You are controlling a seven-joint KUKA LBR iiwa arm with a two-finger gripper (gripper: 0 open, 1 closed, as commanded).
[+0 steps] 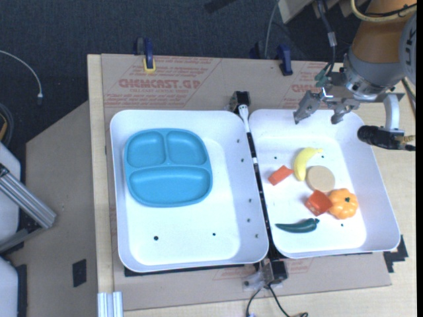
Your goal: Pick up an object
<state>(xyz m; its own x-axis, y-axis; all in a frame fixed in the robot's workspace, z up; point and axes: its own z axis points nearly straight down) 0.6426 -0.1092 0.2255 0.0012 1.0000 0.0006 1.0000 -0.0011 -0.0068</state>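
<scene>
Brown board covers the bench (198,78), with two white bins side by side on it. Over the right bin's (370,236) far edge hangs the gripper (322,113), fingers spread apart and holding nothing. Below it lie a yellow banana (304,162), a tan disc (320,177), an orange block (280,175), a red piece (318,203), an orange pepper (344,203) and a dark green chili (297,226). Nothing lies between gripper and banana. A blue divided plate (168,167) sits in the left bin (192,243).
</scene>
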